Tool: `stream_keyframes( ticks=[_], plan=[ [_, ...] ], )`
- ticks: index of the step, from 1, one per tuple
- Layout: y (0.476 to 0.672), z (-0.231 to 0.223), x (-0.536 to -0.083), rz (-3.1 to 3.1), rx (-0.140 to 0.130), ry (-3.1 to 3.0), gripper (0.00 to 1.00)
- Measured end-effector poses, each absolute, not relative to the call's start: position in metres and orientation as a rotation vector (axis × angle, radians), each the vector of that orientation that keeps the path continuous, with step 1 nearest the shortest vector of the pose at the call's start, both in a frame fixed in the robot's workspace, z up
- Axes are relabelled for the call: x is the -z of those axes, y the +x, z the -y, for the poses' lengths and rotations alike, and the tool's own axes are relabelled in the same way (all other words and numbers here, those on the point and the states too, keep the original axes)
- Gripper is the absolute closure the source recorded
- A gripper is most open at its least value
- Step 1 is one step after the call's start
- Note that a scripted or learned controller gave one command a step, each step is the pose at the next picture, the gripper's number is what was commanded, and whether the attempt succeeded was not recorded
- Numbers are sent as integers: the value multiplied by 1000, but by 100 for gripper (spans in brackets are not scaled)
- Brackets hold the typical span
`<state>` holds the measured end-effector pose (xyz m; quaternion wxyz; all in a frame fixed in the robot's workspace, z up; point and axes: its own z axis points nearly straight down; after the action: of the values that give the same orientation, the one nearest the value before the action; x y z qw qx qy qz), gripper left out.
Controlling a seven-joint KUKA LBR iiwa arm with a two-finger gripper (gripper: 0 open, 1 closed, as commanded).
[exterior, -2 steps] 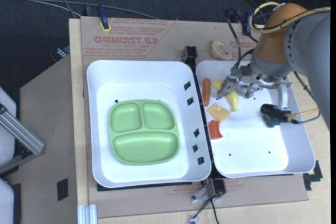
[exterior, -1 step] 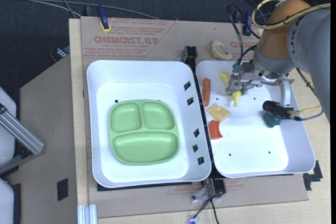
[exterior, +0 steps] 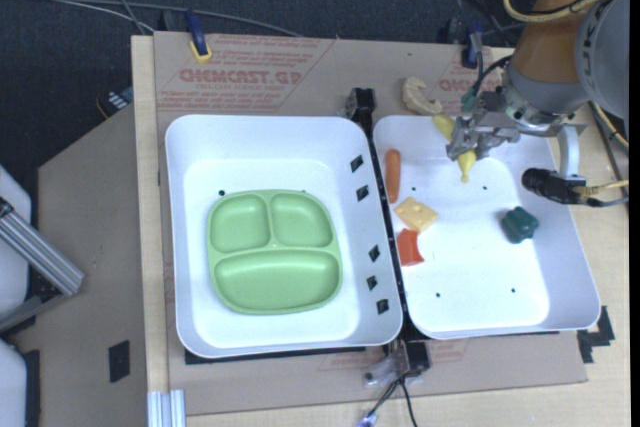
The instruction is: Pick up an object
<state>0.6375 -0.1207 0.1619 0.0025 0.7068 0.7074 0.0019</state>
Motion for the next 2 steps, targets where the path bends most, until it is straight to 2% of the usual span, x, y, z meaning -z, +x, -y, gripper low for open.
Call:
stream_keyframes(
  ticks=[2],
  plan=[
    [641, 112, -247, -2220, -5, 2217, 100]
  ],
)
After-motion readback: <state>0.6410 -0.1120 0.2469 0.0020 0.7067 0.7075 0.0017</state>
